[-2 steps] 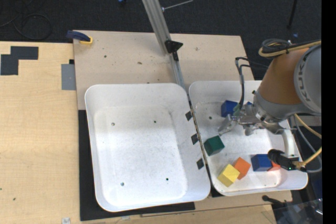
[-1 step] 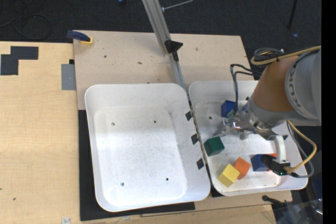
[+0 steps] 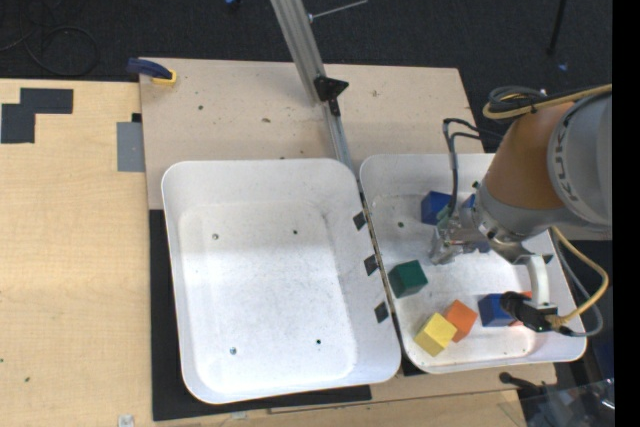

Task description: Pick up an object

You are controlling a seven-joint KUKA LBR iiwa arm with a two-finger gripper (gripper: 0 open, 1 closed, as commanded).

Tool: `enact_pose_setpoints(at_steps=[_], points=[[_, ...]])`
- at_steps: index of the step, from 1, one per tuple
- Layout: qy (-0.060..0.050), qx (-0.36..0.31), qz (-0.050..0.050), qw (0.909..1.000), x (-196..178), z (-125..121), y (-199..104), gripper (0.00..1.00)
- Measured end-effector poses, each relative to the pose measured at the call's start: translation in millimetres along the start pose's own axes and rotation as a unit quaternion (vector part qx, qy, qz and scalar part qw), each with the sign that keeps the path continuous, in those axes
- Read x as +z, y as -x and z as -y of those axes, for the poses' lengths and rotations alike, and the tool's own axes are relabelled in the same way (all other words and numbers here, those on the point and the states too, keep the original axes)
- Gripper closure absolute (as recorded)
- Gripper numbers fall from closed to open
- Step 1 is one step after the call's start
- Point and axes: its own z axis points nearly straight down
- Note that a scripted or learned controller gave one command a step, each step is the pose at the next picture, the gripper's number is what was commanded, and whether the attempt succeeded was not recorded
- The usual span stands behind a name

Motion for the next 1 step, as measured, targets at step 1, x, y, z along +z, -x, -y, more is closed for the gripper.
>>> enact_pose_setpoints(at_steps=[1], points=[[0.002,-0.004,0.001,1.0,-47.0,-8.4,-2.0,1.0]])
